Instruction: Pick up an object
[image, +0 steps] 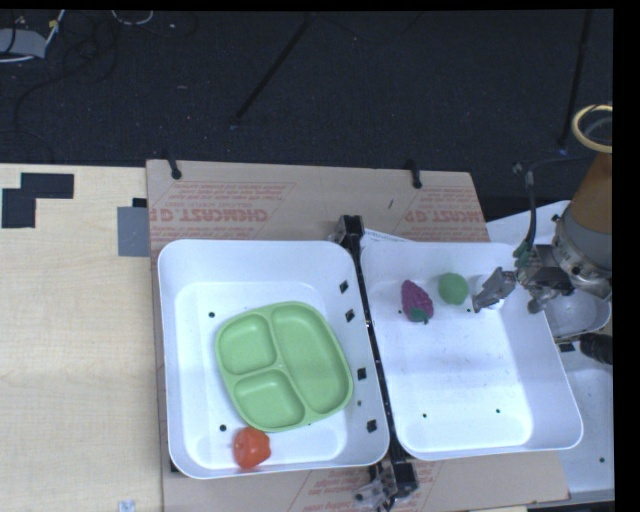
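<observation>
The purple object (416, 299) lies in the right bin (540, 420), toward its back left part. It is an elongated lump, and its long axis runs from upper left to lower right in the camera view, with a bit of green at its lower end. Its surface looks matt and slightly bumpy. Just beside it on the right, apart from it, sits a small green ball (453, 288), round and smooth.

The left bin (185, 290) holds a light green divided plate (284, 365), a rounded rectangle of smooth plastic with three compartments, set at a tilt to the bin's walls. Near the bin's front wall, just beside the plate's lower edge, rests a small orange-red object (251, 447), rounded and a little irregular.

Both bins are shallow, white and glossy with rounded corners, and they stand side by side on a cardboard sheet (300, 205) printed with red lettering, which lies on the pale wood surface (70, 350).

The end effector (512, 286) hangs over the right bin's back right edge, near the green ball but not touching it. Its two fingers stand apart, one grey fingertip (490, 292) pointing toward the ball, and nothing lies between them. The orange band (598, 195) shows above the wrist.
</observation>
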